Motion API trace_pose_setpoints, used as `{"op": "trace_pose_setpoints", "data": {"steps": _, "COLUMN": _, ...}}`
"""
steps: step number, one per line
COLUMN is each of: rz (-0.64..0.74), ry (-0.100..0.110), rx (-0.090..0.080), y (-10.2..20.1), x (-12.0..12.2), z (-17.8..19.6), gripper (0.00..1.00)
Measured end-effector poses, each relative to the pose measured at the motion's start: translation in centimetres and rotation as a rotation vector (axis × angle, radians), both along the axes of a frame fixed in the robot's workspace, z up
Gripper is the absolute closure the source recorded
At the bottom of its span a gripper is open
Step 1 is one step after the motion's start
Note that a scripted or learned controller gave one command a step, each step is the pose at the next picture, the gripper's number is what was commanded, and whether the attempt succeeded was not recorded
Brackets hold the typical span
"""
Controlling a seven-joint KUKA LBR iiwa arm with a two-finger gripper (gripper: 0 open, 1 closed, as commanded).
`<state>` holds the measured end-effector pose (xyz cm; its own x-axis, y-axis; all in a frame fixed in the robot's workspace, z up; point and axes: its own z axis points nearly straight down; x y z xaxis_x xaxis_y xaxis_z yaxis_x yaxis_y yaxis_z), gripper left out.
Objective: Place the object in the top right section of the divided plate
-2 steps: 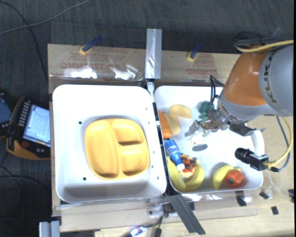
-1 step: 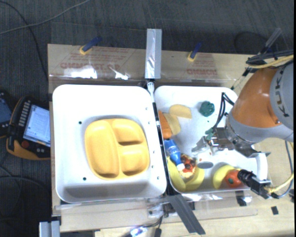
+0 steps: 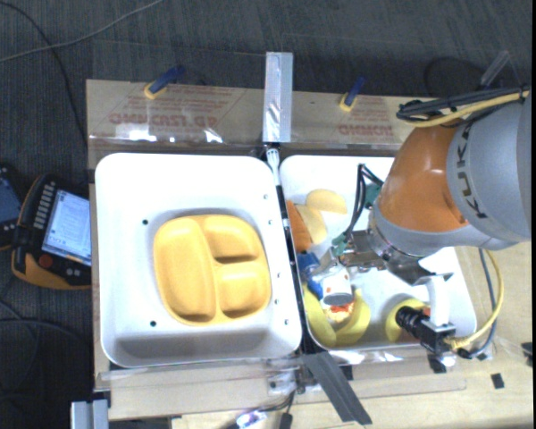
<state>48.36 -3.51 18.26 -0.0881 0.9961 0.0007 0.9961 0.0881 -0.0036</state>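
Dark grey carpet (image 3: 62, 25) surrounds a wooden bench (image 3: 196, 105), and thin black cables run over the floor at the top left. On the floor to the left lies a handheld pendant (image 3: 58, 235) with a lit screen and an orange edge. At the back of the bench two clamps, yellow and blue, hold a clear sheet, and a metal strip (image 3: 278, 96) stands between them.

Two white bins sit side by side on the bench. The left bin (image 3: 125, 181) holds a yellow divided plate (image 3: 213, 266), which lies flat near the middle; all three sections of it look bare.

The right bin (image 3: 460, 307) is crowded. A pale round object (image 3: 324, 201) lies at its back, an orange object (image 3: 298, 226) rests along the left wall, a blue piece (image 3: 310, 267) is just beside that, and yellow objects (image 3: 339, 324) lie at the front.

The arm (image 3: 447, 186) reaches in from the right and covers much of this bin. The gripper (image 3: 338, 286) hangs low over the pile, near a small white and red object. I cannot tell if it is spread or pressed together, and nothing is clearly seen pinched in it.
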Motion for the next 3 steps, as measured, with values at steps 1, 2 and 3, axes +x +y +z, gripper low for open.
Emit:
{"op": "trace_pose_setpoints", "data": {"steps": 1, "rz": -0.102, "ry": 0.001, "rx": 0.000, "y": -3.2, "x": -0.1, "z": 0.0, "gripper": 1.00}}
{"op": "trace_pose_setpoints", "data": {"steps": 2, "rz": -0.156, "ry": 0.002, "rx": 0.001, "y": -3.6, "x": -0.1, "z": 0.0, "gripper": 1.00}}
{"op": "trace_pose_setpoints", "data": {"steps": 3, "rz": -0.047, "ry": 0.001, "rx": -0.002, "y": 0.6, "x": 0.3, "z": 0.0, "gripper": 1.00}}
